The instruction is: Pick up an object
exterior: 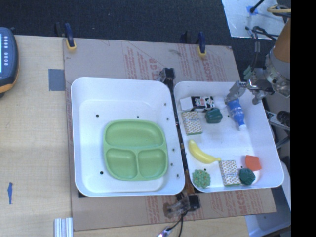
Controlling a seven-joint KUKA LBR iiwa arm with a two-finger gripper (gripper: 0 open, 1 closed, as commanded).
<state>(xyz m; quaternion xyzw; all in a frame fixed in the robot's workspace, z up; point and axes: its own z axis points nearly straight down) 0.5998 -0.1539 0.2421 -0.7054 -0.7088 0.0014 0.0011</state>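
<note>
Hanging over the right bin's (269, 132) far corner, your gripper (245, 89) sits just above a blue tube (237, 113); whether it is clenched or released you cannot tell. Judged risks: tube lies tilted near the wall, so it may roll or skid aside, or a fingertip may strike the rim

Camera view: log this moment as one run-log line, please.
gripper: over right bin, at blue tube | hold: none seen | left bin: green tray | phase: reaching
</note>
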